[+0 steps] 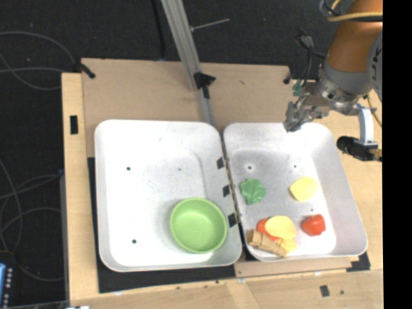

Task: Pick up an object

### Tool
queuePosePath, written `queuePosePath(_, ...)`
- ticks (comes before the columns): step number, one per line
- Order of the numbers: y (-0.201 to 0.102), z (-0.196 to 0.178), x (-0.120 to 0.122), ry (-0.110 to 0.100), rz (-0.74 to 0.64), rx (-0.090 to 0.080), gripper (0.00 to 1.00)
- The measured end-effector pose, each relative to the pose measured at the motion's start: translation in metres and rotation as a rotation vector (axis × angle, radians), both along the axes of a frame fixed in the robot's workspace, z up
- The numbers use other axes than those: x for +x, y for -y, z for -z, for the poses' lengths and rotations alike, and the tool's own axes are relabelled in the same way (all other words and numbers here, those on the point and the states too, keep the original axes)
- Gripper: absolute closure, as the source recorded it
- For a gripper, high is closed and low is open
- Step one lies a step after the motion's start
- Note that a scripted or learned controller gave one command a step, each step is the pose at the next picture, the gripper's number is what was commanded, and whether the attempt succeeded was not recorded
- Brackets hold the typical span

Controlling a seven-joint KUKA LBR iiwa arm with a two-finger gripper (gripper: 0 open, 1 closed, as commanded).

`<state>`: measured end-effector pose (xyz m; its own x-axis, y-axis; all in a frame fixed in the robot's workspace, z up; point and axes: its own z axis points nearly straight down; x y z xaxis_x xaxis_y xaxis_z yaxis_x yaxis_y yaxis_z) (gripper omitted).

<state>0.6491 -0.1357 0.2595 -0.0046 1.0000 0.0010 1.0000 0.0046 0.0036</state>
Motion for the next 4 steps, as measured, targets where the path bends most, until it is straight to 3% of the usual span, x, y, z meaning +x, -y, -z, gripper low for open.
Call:
queuePosePath(2, -0.098, 0.018, -0.013, -0.004, -0.001, -0.002, 1.0)
queuePosePath(4, -0.197, 0.034, -0.047, -0.005, -0.002, -0.001, 1.0)
